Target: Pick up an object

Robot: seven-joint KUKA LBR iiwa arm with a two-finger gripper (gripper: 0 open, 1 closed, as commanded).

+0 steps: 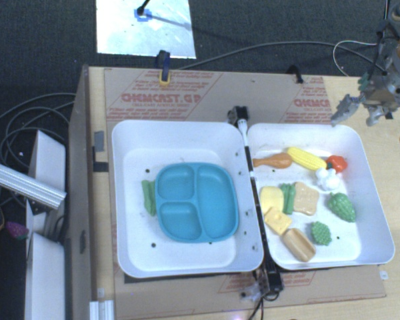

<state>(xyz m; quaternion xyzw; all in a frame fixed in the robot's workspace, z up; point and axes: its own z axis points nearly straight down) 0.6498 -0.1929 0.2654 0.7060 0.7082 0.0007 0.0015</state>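
My gripper hangs open above the far right corner of the right bin, its two fingers spread with nothing between them. Below and left of it in that bin lie a yellow corn cob, an orange drumstick, a red tomato, a white piece, a slice of toast, cheese pieces, green beans, a bread roll and two green vegetables. None of them touches the gripper.
The left bin holds a blue divided plate and a green bean pod beside it. A clamp joins the bins at the back. Cables trail across the cardboard behind the bins.
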